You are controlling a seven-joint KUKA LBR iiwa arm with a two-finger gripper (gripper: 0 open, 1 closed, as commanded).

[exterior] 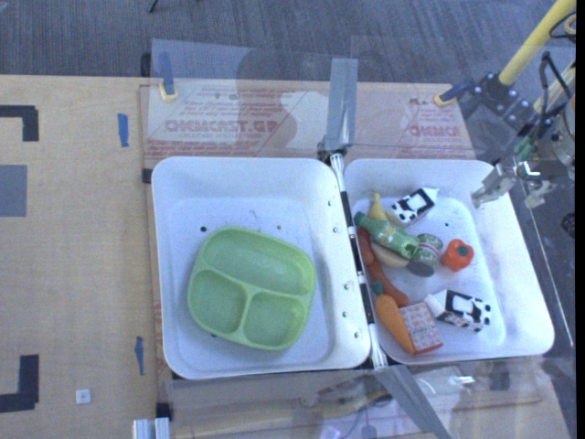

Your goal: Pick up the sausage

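Sausage (378, 268) is the thing you need to watch: it lies in the right bin (535, 291), hard against that bin's left wall, running from beneath the green bottle (393, 237) down toward the carrot (391, 320). It looks reddish-brown, long, thin and smooth, partly covered at its upper end by the bottle and a banana (388, 256). Your likely trouble is crowding: the wall on one side and the bottle on the other leave little room for fingers, so the gripper could strike the wall, nudge the bottle, or close on the carrot, which is similar in colour and touches the sausage's lower end. The gripper (501, 183) hovers over the bin's upper right corner, well apart from the sausage; I cannot tell how it is set.
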